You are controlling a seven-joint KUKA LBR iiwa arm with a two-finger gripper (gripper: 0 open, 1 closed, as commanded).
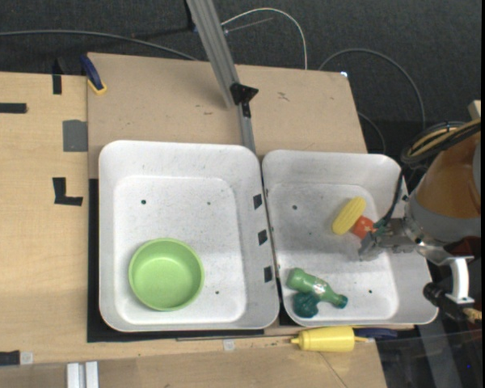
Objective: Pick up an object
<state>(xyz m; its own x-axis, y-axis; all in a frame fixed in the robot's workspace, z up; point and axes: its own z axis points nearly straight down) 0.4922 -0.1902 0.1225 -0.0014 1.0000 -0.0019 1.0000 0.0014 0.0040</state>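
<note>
**Pincer low in the right bin, beside the yellow and orange toy**

The grey arm with its orange band (455, 186) reaches in from the right, over the right shallow white bin (323, 165). Its pincer (375, 238) sits low inside that bin, near the right wall, just beside the orange end of a yellow, corn-shaped plastic toy (349, 215). Whether the pincer is open, closed or gripping anything cannot be told from this slant; the toy's orange end appears to touch it, but the contact is unclear.

Nearer the front of the same bin lies a green plastic bottle-shaped toy (314, 284) with a darker teal piece (306, 304) just beside it. The two lie well apart from the pincer.

The left shallow white bin (178, 153) holds a round lime-green plastic bowl (166, 274), upright in its front left part.

On the wooden table (32, 217), just outside the front edge of the right bin, lies a yellow plastic bottle (326, 339) on its side.
</note>
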